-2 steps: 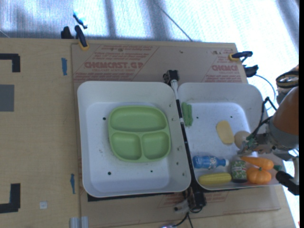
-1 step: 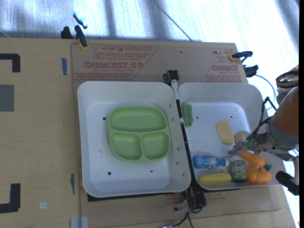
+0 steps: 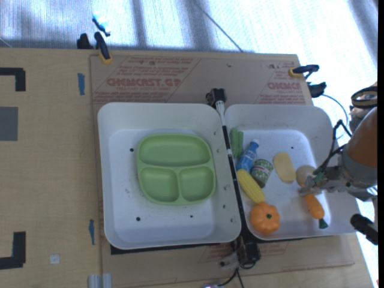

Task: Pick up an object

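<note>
Gripper [image 3: 313, 183] low in right bin [image 3: 288, 122], beside toy carrot [image 3: 314, 207] and pale egg-like piece [image 3: 305, 174]; jaw state: cannot tell. Risk: tight crowding, so closing may nudge both and catch neither.

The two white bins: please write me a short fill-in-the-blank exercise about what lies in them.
1. The green divided plate lies in the ____ bin.
2. The plate has ____ compartments.
3. The small pumpkin is ____ in colour.
4. The corn cob lies in the same bin as the ____, near the gripper.

Missing words: left; three; orange; carrot
</note>
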Robot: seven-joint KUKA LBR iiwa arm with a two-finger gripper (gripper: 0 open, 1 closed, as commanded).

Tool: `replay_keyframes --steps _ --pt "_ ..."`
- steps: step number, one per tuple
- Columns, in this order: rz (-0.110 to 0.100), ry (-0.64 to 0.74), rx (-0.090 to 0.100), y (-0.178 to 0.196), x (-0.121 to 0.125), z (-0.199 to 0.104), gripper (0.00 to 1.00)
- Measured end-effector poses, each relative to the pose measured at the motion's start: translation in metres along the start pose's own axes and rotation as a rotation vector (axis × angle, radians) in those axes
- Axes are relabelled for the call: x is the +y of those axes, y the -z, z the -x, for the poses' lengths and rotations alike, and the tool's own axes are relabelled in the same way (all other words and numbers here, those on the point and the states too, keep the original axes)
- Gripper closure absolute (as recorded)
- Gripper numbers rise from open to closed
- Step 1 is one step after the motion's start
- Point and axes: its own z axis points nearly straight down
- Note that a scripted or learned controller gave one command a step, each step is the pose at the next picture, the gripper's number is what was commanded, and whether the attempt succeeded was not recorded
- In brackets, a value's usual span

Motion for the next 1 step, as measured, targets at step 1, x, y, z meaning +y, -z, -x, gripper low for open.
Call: replay_keyframes --steps 1 --pt "-0.013 0.004 0.008 0.0908 -0.0022 -0.0816 1.00"
